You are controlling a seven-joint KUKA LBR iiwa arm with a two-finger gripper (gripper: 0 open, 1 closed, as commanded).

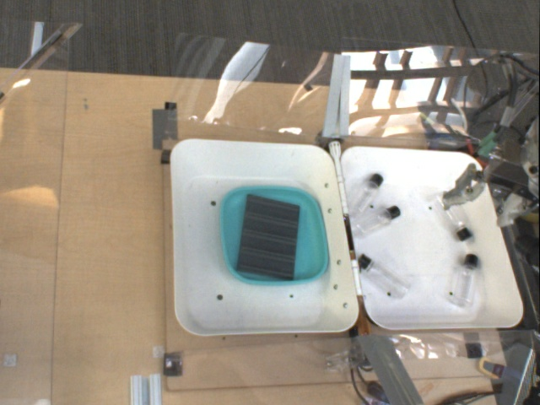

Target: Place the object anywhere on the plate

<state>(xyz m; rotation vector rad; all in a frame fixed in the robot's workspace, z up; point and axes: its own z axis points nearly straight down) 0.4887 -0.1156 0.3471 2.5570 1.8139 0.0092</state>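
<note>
A dark ribbed block (269,237) lies flat on the teal plate (316,247) in the left white bin (194,226), left of frame centre.

At the right edge, the gripper (462,189) hangs over the right bin (422,302), its state impossible to tell; small clear black-capped vials (466,268) lie scattered there.

Robotics lab: wooden bench (84,226) bearing two white bins (194,310), loose cables (485,7) (metal framing (405,78) too) behind the bins.

You look down at a slant from above the bench (93,226), both white bins (194,310) filling mid-frame.
</note>
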